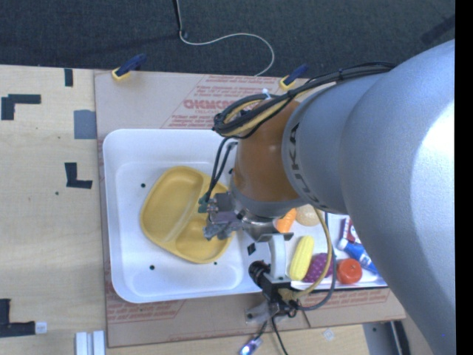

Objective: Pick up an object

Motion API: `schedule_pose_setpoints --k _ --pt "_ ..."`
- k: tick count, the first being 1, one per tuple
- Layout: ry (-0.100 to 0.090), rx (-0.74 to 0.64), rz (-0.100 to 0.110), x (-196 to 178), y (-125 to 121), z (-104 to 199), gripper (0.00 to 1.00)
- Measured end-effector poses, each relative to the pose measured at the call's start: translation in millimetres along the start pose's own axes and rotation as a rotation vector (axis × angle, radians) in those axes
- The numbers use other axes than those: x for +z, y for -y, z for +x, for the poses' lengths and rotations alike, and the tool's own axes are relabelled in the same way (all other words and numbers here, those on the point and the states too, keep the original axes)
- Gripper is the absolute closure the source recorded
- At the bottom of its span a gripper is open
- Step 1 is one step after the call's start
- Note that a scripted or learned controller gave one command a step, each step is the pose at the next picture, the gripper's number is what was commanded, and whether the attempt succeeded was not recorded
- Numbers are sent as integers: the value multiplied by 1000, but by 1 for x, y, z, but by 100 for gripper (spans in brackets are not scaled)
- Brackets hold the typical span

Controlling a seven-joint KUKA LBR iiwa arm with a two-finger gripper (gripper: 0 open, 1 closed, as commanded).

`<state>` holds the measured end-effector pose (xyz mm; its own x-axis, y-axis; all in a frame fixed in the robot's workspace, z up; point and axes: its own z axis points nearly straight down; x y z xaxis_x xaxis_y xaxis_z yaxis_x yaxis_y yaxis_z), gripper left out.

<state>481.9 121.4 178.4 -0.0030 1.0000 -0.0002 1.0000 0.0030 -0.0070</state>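
A yellow two-compartment dish (175, 211) lies in the left white bin (126, 168). My gripper (214, 220) hangs low over the dish's right edge, under the orange wrist band (262, 161). Whether anything sits between its fingers is hidden by the wrist. In the right bin I see a yellow corn cob (301, 257), purple grapes (319, 266), an orange-red round piece (349, 271), an orange piece (286, 218) and a blue and red item (353, 248).
The big grey arm (392, 161) covers most of the right bin. Black cables (277, 294) hang near the front rim between the bins. Yellow and blue clamps (127, 66) hold the cardboard base at the back.
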Motion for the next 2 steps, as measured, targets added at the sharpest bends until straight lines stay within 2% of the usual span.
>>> schedule_pose_setpoints --k 1,2 --pt "0 3 -8 -48 -1 -19 100" --pt "-1 -1 -13 -105 -47 -1 100"
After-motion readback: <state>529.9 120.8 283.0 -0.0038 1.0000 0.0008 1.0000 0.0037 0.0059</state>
